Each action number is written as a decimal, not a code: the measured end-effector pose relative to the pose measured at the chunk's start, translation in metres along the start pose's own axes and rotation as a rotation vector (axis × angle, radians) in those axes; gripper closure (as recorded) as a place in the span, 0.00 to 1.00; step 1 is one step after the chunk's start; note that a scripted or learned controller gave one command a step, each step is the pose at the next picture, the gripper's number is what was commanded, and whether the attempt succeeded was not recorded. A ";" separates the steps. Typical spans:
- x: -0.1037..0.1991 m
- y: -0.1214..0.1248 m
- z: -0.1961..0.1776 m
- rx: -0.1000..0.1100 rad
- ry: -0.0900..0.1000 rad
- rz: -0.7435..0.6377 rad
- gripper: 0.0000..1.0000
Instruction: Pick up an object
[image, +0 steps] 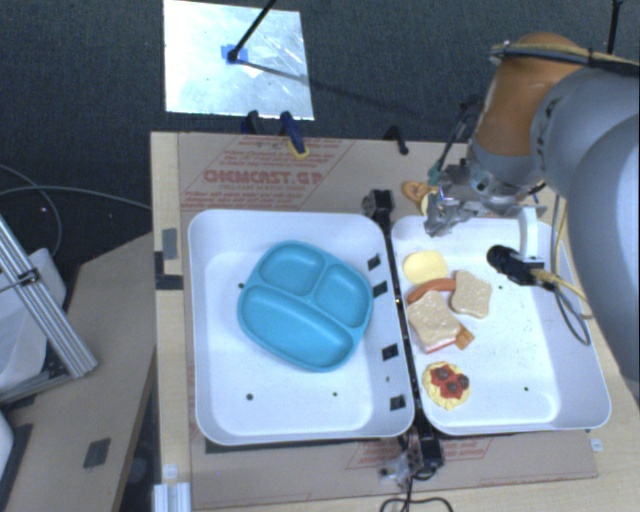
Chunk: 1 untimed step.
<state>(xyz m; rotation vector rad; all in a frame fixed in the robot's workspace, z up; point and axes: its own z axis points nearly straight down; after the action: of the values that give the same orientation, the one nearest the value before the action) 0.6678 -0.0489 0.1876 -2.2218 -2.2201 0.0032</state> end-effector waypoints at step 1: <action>-0.042 0.002 -0.067 -0.012 -0.002 0.001 1.00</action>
<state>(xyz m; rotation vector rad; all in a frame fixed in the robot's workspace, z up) 0.6698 -0.0903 0.2548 -2.2297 -2.2263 -0.0071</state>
